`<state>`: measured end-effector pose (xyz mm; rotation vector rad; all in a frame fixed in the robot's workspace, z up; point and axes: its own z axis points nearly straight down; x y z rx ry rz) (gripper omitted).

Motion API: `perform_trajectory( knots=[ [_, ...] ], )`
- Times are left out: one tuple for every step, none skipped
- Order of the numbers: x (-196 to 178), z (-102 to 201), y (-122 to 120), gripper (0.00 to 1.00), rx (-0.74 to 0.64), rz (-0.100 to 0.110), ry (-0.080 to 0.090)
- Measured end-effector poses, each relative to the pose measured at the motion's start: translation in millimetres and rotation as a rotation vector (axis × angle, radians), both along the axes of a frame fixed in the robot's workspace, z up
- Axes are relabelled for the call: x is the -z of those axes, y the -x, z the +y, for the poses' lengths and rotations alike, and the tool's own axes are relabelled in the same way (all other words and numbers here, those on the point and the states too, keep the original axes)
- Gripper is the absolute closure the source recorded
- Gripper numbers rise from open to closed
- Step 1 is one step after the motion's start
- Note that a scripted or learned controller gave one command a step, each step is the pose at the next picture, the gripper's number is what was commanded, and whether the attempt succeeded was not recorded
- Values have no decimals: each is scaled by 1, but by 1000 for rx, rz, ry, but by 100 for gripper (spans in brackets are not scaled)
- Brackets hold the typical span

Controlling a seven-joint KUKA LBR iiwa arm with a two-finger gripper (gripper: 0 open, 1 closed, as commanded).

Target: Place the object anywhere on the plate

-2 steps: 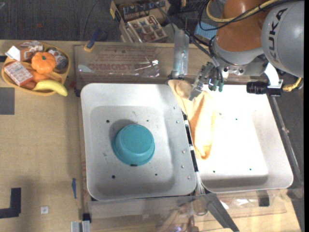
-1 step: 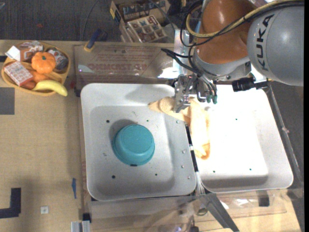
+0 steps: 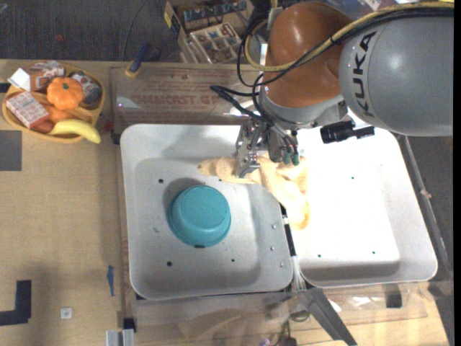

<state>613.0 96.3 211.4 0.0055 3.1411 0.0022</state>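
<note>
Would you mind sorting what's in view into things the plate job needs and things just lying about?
For the job:
teal plate
pale yellow cloth-like object
tool

Lying about:
basket of toy food
cardboard box
right bin

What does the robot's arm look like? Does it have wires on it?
The arm is big, round and grey, with black KUKA letters on its side. Above the wrist sits a shiny orange band. Yes, thin black and yellow cables loop over it. At the end is a small metal gripper.
</note>
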Motion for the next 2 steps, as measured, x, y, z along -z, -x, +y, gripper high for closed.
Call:
perform_trajectory(
  knots=[
    [-7,47,18,100,-3,1,0],
    [-7,47,18,0,-2,0,-1]
  ],
)
